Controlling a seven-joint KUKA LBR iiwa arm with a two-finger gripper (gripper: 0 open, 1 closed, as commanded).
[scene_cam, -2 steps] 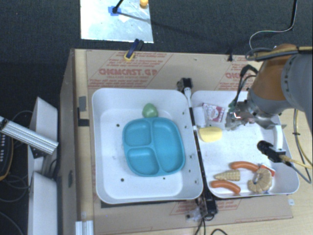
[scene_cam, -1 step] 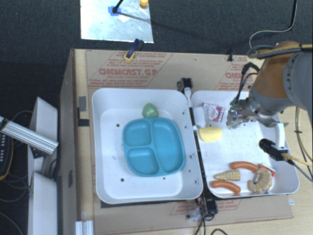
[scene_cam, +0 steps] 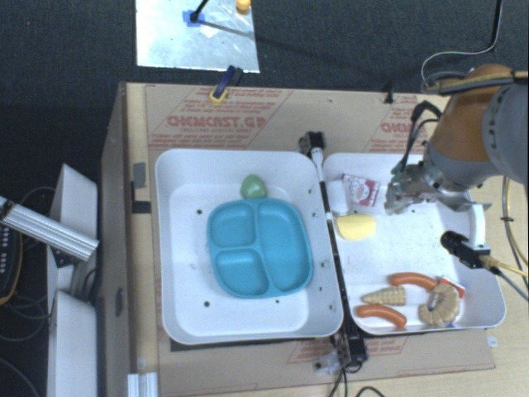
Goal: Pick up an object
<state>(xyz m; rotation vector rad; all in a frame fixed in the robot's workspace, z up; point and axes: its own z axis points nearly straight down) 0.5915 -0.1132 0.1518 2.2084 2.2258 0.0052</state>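
dark carpet floor (scene_cam: 347, 23), cardboard-topped bench (scene_cam: 273, 114)

Overall light: even, cool light is falling from above, leaving the bench fairly bright.
Dim areas: the dark floor (scene_cam: 66, 48) around the bench is staying murky.
Glare: the metal sheet (scene_cam: 194, 23) at the top is shining pale, and the white bins (scene_cam: 186, 172) are reflecting brightly, washing out their walls.
Shadows: soft, short shadows are lying beside the blue tray (scene_cam: 258, 246) and under the arm (scene_cam: 475, 135).
Sharpness: the whole view is looking slightly soft and grainy; small food items at the lower right are blurring at their edges.
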